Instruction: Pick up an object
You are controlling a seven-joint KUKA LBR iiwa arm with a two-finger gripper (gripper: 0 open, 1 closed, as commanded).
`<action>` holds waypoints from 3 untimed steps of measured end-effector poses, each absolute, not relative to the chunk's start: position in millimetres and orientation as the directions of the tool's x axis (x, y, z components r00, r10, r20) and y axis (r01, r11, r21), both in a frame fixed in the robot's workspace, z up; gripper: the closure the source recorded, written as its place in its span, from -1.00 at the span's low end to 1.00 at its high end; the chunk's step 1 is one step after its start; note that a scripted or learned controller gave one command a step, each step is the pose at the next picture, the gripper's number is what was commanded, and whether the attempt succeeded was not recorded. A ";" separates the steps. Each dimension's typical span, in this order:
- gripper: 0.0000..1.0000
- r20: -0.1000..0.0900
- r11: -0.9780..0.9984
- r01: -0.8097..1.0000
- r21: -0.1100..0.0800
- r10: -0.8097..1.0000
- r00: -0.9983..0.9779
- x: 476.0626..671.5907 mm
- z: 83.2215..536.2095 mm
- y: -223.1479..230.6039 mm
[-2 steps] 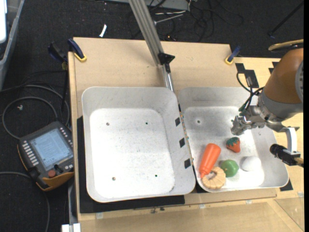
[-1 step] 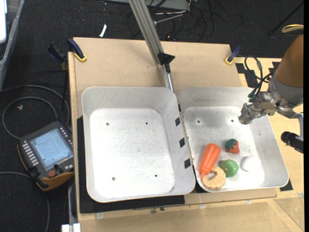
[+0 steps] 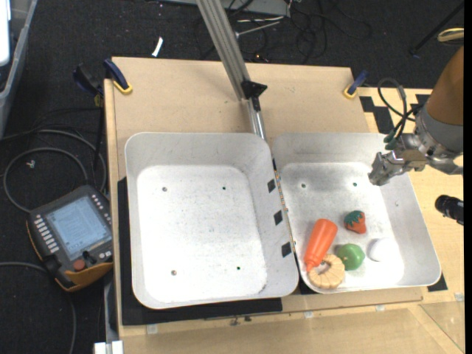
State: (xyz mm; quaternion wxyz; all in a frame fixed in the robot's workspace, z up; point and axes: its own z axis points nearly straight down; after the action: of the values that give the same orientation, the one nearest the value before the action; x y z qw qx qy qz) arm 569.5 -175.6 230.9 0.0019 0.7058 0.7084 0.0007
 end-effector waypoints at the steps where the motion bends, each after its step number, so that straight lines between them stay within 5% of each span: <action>1: 1.00 0.002 0.008 1.000 0.001 1.000 -0.008 565.0 238.6 -126.1; 3: 1.00 0.002 0.008 1.000 -0.001 1.000 -0.008 571.4 218.5 -21.3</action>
State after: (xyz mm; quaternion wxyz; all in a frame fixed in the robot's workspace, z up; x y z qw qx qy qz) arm 571.4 -21.3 218.5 -0.0011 0.7041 0.7101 0.0001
